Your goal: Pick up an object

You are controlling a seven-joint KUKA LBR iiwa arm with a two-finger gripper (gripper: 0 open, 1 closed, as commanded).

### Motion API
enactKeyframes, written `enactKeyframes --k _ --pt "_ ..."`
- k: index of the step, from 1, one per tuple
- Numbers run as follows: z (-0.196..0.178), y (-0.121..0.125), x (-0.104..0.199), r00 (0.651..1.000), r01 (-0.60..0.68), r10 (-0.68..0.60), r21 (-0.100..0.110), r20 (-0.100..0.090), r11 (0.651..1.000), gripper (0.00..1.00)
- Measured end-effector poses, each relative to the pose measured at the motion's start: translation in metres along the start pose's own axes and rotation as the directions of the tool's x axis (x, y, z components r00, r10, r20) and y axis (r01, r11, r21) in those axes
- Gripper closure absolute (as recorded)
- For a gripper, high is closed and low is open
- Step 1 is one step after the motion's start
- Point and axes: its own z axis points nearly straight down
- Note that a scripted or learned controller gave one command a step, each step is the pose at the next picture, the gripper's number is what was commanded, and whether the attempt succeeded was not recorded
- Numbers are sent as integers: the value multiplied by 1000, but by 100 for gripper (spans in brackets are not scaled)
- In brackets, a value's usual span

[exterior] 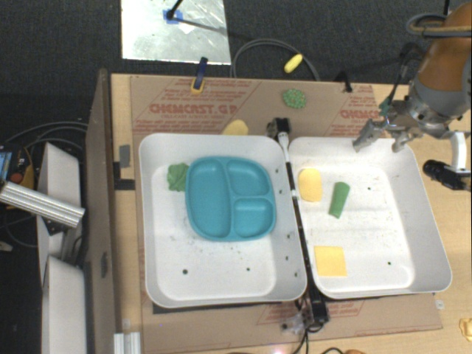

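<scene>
The right bin point(413, 198) holds three pieces: a pale yellow rounded piece point(310, 184) near its left wall, a green cylinder point(338, 199) just right of it, and a flat yellow square point(330, 260) toward the front. My gripper point(382, 138) hangs at the end of the arm over the bin's back right rim, well behind and to the right of all three. Its two fingers are spread apart with nothing between them.
The left bin point(162, 271) carries a blue divided plate point(228, 198) with a green leafy piece point(177, 175) at its left edge. Behind the bins on the cardboard lie a yellow item point(236, 128) and a green round item point(294, 98). Cables run along the back.
</scene>
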Motion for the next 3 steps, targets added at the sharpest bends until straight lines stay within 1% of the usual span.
enactKeyframes --k 1,2,3 --pt "139 -14 22 1000 3 -3 7 -2 1000 0" --pt "132 -46 61 1000 4 -4 4 -2 1000 0" --pt "121 -44 59 1000 2 -2 -3 0 1000 100"
